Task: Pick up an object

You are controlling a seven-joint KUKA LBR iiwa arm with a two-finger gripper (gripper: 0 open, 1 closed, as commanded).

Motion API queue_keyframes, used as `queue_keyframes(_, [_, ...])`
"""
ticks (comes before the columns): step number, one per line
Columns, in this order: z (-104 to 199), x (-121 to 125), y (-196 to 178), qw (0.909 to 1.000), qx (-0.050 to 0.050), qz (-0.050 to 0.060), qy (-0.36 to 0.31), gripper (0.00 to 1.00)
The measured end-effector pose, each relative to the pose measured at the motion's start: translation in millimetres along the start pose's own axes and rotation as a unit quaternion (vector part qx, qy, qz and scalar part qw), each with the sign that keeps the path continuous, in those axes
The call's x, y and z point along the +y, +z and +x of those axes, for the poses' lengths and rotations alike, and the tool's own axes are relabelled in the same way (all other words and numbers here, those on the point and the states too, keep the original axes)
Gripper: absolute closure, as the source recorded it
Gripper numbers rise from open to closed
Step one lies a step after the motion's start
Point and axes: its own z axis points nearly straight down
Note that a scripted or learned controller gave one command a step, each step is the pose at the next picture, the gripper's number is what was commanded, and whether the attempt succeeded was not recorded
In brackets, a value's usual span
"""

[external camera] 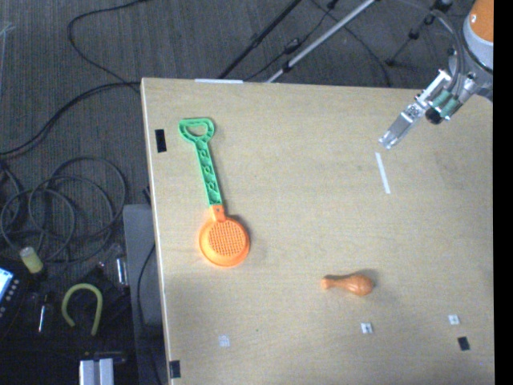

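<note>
A toy sieve lies on the left part of the tan surface, with a green handle and a round orange mesh head. A small orange drumstick-shaped object lies lower down, near the middle. My gripper hangs at the upper right, slanting down and to the left from the grey wrist with the orange band. It is well above and to the right of both objects and holds nothing that I can see.
A short white strip lies on the surface just below the gripper tip. Small markers dot the lower edge. Off the bench's left edge lie cables and tools on the floor.
</note>
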Motion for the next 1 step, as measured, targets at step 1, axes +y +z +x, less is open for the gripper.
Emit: queue_keyframes(1, [1.6, 7.0, 149.5, 0.9917, 0.002, 0.000, 0.128, 1.00])
